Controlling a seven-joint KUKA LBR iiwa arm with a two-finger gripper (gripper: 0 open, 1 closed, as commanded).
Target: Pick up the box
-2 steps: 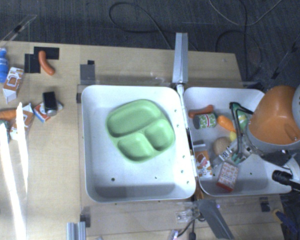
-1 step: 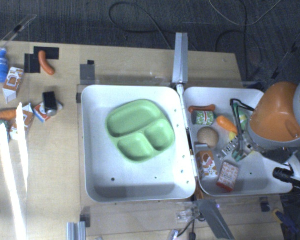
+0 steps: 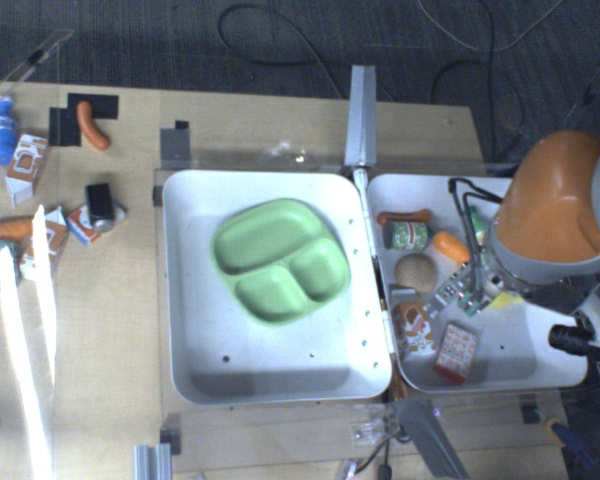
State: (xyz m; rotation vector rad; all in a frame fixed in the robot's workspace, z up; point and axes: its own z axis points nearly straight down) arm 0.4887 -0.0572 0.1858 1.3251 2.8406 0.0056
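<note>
In the right bin, a small red-brown box lies flat near the front wall. Just left of it lies a white and red carton. My gripper hangs low over the middle of this bin, under the orange wrist band. It is a little behind the red-brown box and to the right of a brown round item. I see nothing held in it.
A sausage, a green can and an orange carrot lie at the back of the right bin. The left bin holds a green divided plate. Loose items lie on the bench at the far left.
</note>
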